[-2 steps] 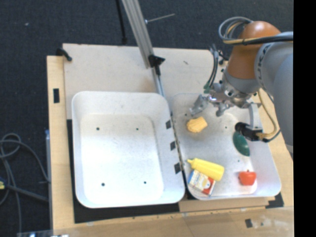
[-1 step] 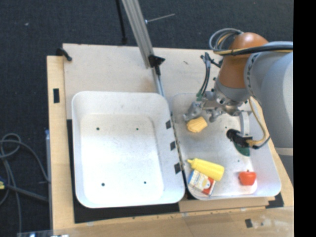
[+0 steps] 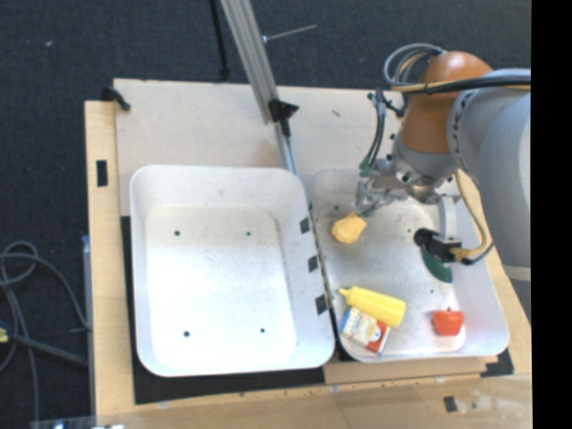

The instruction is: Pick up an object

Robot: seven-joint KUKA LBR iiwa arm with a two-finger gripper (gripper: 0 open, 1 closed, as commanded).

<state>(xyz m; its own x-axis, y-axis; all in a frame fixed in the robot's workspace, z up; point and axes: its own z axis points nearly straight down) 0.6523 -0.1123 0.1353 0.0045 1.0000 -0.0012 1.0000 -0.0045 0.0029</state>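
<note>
Two white bins stand side by side on my tabletop (image 3: 197,123): the left bin (image 3: 223,266) and the right bin (image 3: 398,256), as the view shows them.

Contents of the right bin:
- One yellow lump (image 3: 349,230), in the far part, close to the wall shared with the left bin.
- One yellow bottle (image 3: 375,304), lying on its side near the front, cap end toward the shared wall.
- One red-and-white packet (image 3: 364,332), touching the bottle on its near side, by the front rim.
- One red thing (image 3: 448,321), near the front right corner, apart from the rest.
- One dark green thing (image 3: 439,266), toward the right side; it is too blurred for me to name.

The arm (image 3: 487,150) reaches in from the right. My tool (image 3: 365,202) hangs just beyond the lump, perhaps touching its top. I cannot tell whether the tool is wide or narrow, and I see nothing held in it.
</note>
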